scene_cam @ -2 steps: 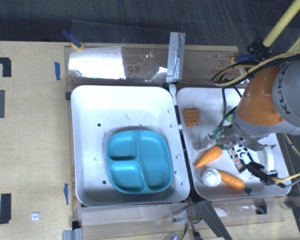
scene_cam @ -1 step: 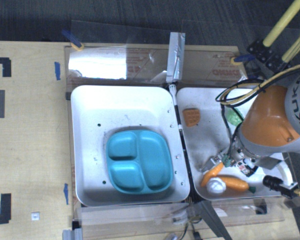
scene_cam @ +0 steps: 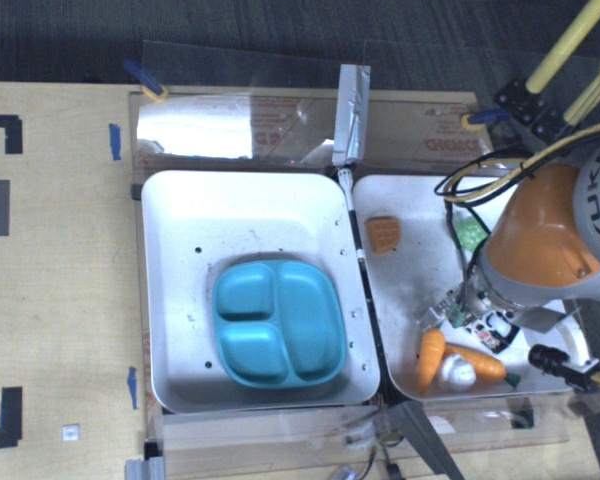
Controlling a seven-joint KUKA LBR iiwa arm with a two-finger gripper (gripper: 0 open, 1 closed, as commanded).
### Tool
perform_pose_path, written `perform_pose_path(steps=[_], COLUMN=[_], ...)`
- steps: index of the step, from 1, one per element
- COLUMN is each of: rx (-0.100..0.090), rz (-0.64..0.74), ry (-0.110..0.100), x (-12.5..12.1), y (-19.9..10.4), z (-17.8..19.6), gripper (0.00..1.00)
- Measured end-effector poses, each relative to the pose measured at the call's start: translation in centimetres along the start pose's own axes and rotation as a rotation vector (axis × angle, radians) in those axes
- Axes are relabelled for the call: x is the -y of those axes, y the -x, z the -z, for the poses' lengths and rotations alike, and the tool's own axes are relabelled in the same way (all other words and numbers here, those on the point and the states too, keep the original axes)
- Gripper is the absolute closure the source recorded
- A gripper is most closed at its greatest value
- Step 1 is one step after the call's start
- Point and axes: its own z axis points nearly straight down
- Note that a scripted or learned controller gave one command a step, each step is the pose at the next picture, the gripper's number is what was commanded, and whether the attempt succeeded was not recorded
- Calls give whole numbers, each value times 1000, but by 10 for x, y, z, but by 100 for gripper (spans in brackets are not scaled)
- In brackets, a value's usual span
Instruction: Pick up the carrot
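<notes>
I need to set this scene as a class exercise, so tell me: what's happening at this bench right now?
A grey robot arm with an orange band reaches into the right bin from the right. Its gripper hangs just above a carrot near that bin's front edge, beside a second orange piece and a small white object. Nothing looks picked up yet. A tan block lies further back, and a blue divided tray sits in the left bin.

Arm hangs over right bin; carrot lies near its front wall.
</notes>
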Motion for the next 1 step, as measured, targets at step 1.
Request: perform_pose_path(steps=[1], rx=[-13], rz=[-119], ry=[-18], x=[-34], y=[-48], z=[85], gripper=[100])
